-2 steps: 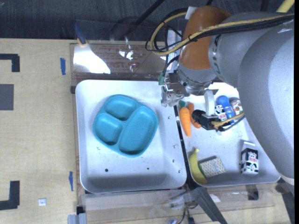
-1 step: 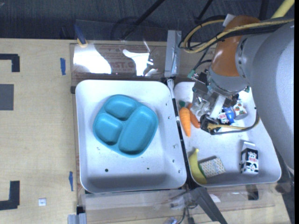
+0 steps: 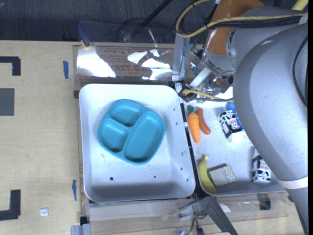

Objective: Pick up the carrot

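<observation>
Pincer [image 3: 199, 84] hangs just above the carrot [image 3: 194, 126], lined up to come down on it; I can't tell how it is set.

The grey, orange-banded arm [image 3: 274, 82] enters from the right, wrist angled down-left, with its two-finger pincer [image 3: 195, 84] held low.

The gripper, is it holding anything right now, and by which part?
Nothing visibly held. The gripper sits at the right bin's top corner; the carrot lies below it, apart.
</observation>
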Robot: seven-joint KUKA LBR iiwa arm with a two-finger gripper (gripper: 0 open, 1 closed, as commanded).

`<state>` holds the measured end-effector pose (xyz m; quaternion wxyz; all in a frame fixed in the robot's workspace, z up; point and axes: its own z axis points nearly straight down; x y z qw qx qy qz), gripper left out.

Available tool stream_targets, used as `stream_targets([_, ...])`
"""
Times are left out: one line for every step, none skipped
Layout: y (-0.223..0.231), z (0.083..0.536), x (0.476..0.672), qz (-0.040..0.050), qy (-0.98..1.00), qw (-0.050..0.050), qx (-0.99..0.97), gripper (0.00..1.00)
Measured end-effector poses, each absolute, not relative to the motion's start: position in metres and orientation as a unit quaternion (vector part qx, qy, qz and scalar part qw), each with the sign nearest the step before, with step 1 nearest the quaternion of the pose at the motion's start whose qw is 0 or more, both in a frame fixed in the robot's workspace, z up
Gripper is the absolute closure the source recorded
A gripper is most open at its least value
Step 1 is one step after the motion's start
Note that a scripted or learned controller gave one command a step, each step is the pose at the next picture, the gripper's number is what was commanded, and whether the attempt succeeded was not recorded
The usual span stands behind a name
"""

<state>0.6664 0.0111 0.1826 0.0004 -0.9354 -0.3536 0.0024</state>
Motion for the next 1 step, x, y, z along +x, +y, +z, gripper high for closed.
stream_targets([0.014,0.1905,0.6666,0.0047,-0.357,0.001,-0.934,1.0])
